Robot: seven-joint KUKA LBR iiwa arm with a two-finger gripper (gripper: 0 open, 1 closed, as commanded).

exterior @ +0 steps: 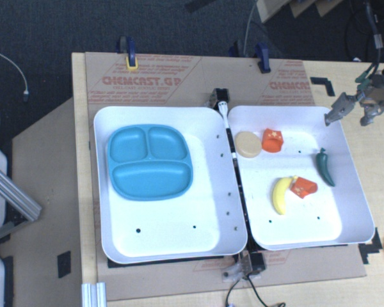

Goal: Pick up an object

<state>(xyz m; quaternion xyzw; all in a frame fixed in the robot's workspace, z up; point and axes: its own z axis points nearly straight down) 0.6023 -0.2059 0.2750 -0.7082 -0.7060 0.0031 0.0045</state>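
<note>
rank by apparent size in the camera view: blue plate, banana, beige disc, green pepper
1. blue plate, by far the largest
2. banana
3. beige disc and green pepper: too close to rank; the disc is rounder, the pepper longer and thinner

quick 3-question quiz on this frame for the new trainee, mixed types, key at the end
1. True or false: the blue three-compartment plastic plate lies in the right shallow white bin.
2. Multiple choice: which thing touches the yellow toy banana? A) the dark green toy pepper B) the red wedge-shaped toy piece C) the round beige disc
3. Fill in: the two-finger gripper hovers near the right bin's ____ right corner, holding nothing that shows.

Key
1. False: it lies in the left shallow white bin.
2. B
3. far (upper in the view), away from the orange-red toy block.
</note>
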